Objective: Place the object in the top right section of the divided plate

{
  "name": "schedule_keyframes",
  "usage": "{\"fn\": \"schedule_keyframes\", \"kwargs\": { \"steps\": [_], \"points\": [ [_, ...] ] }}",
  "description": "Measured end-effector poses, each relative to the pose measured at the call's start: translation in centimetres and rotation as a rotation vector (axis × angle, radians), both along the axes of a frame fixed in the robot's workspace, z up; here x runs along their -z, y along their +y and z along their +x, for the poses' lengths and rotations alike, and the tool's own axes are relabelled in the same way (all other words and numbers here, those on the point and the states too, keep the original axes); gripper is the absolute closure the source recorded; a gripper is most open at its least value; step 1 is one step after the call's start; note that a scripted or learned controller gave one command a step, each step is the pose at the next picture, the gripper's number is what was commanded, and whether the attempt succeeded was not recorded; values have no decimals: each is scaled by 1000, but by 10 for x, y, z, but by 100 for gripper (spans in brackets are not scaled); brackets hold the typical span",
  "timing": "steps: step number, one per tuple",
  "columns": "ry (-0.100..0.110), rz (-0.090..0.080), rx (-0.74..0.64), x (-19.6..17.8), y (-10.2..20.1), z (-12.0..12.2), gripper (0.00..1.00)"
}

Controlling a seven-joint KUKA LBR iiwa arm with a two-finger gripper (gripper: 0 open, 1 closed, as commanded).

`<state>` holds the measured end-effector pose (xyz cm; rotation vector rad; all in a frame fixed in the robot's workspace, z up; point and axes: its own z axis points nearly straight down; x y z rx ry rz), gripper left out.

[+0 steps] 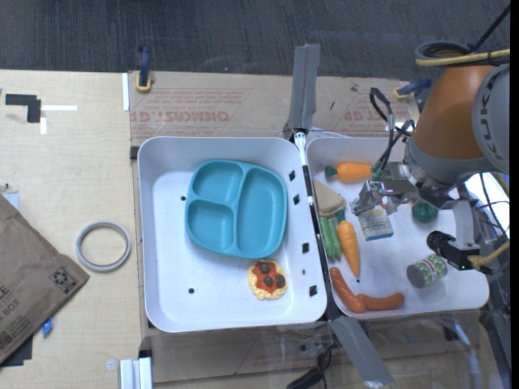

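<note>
A blue divided plate [237,207] lies in the left bin [162,241], with one long section on its right and two smaller sections on its left. My gripper [378,198] hangs over the upper middle of the right bin [462,298]. Directly beneath its tip is a small white and blue carton [378,224]; I cannot make out whether the carton is gripped or just lying under it.
A toy pizza slice [267,279] lies in the left bin just below the plate. The right bin holds two carrots [349,245] [353,170], a green bean pod [328,237], a bread piece [327,198], a sausage [363,299], a can [427,270] and a green ball [423,211]. A tape ring [103,245] lies on the bench at left.
</note>
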<state>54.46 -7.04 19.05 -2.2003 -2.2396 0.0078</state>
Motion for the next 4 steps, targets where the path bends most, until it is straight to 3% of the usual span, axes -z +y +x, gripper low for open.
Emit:
{"fn": "schedule_keyframes", "kwargs": {
  "steps": [1, 2, 3, 4],
  "points": [
    [-2, 0, 54, -27, 80, 39, 100],
    [-3, 0, -144, 44, 172, 114, 100],
    [-1, 1, -333, -11, 123, 42, 100],
    [1, 1, -370, 26, 217, -16, 100]
  ]
}}
